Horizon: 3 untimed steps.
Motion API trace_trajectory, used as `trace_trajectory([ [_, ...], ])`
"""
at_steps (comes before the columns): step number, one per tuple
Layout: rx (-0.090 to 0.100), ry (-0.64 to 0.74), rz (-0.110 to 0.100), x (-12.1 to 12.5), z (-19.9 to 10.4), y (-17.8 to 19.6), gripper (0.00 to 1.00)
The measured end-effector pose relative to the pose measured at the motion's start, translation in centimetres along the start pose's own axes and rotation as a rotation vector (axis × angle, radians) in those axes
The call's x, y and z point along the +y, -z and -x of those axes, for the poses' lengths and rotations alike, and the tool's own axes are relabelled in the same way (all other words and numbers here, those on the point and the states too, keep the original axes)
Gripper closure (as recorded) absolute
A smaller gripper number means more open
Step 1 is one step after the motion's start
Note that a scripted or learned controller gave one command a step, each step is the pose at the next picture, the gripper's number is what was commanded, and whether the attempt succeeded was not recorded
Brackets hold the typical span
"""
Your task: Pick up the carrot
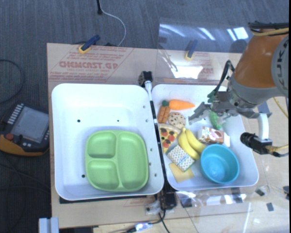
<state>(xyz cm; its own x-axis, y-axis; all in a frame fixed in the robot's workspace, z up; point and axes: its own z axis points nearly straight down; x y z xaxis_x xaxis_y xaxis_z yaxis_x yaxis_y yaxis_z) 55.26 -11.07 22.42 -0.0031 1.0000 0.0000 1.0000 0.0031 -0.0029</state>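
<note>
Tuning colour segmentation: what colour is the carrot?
Orange with a green top; the carrot lies at the right bin's far edge, in the camera view.

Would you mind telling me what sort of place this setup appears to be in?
Probably a robotics lab: a robot arm reaches over two white bins of toy food on a bench, a handheld controller lies on grey carpet, and cables trail nearby.

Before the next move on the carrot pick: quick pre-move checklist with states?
1. Carrot in view, lying flat at the right bin's far edge: ok.
2. Gripper over the carrot: not ok, it sits to the carrot's right.
3. Carrot between the fingers: not ok, nothing held.
4. Finger opening: cannot tell.
5. Room around the carrot: not ok, cookie and hot dog lie close beside it.
</note>
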Motion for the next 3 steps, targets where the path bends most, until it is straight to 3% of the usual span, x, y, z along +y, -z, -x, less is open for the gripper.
trace_trajectory([
  [1, -0.002, 0.023, 0.003, 8.3, -0.6, 0.9, 0.0],
  [2, -0.005, 0.116, 0.015, 11.7, -0.3, -12.3, 0.0],
  [3, -0.005, 0.117, 0.014, 11.7, -0.4, -11.4, 1.0],
])
